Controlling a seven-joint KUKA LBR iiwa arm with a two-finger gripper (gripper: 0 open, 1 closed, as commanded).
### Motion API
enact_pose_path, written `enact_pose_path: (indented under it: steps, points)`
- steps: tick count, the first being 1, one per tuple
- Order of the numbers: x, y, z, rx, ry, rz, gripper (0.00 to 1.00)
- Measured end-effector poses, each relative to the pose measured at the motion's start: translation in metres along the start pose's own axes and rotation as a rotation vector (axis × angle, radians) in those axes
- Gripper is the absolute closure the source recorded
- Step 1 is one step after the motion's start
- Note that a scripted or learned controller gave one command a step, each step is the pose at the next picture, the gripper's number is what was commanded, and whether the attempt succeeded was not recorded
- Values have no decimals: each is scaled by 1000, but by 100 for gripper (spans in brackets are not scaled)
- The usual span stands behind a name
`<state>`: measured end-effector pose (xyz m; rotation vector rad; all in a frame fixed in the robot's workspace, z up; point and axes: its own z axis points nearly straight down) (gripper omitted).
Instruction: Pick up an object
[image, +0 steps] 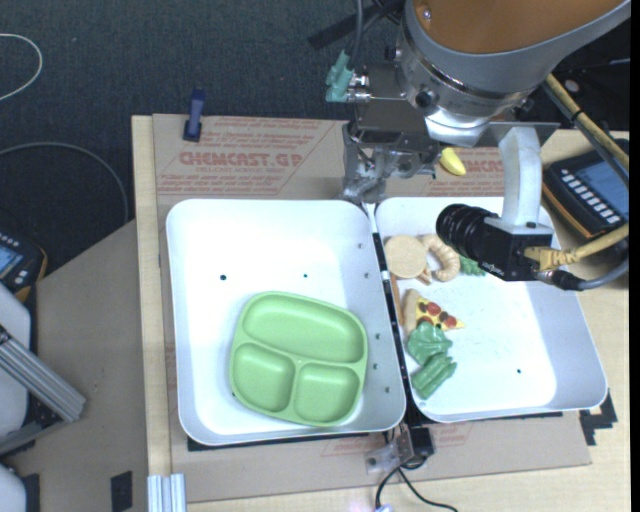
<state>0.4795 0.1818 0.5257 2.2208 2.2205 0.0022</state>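
Observation:
My gripper (366, 186) hangs at the far rim where the two bins meet, under the grey and orange wrist. Nothing can be seen in it. In the right bin (560, 350), near its left wall, lie a round tan biscuit (404, 256), a tan pretzel-like piece (444, 259), a pizza slice (437, 316) and green toy vegetables (431, 358). These lie nearer the camera and to the right of the gripper. A small yellow piece (452, 162) shows just right of the gripper, beyond the bin rim. The left bin (220, 240) holds a green divided tray (298, 357).
A black cylinder on a white bracket (486, 240) juts over the right bin's far part, with cables running right. A cardboard sheet (250, 150) lies behind the bins, with a blue clip (194, 114) on it. A handheld controller (598, 195) sits at the far right.

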Motion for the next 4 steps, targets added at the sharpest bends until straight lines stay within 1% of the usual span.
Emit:
enact_pose_path:
  steps: [1, 2, 3, 4]
  points:
    - [5, 31, 26, 5, -2, 2, 100]
    - [45, -3, 125, 13, -4, -5, 100]
    - [33, -2, 213, 13, -5, 2, 100]
    - [35, -1, 197, 2, 1, 1, 100]
